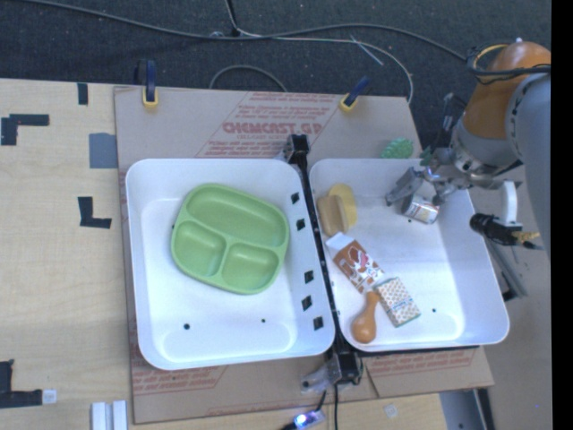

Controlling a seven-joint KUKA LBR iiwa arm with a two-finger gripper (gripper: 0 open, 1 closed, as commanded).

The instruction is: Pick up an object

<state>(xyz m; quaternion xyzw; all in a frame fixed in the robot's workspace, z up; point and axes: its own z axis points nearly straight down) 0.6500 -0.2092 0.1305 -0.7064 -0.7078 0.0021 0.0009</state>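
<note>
Left bin point(148, 240): a green divided plate point(231, 237) is held near its centre, lying flat.

Right bin point(466, 276): a tan sponge-like piece point(338, 208) is set at the upper left, just beside the divider. A red-and-white packet point(356, 265) is laid below it, with a small patterned box point(397, 300) at its lower right. An orange wooden spoon-like piece point(366, 319) is placed at the lower left, touching the box.

Gripper point(421, 197): seen over the upper right of the right bin, well apart from these items. Whether its fingers are parted or closed cannot be told.

Green object point(399, 149): lying outside the bin, on the cardboard above it.
</note>
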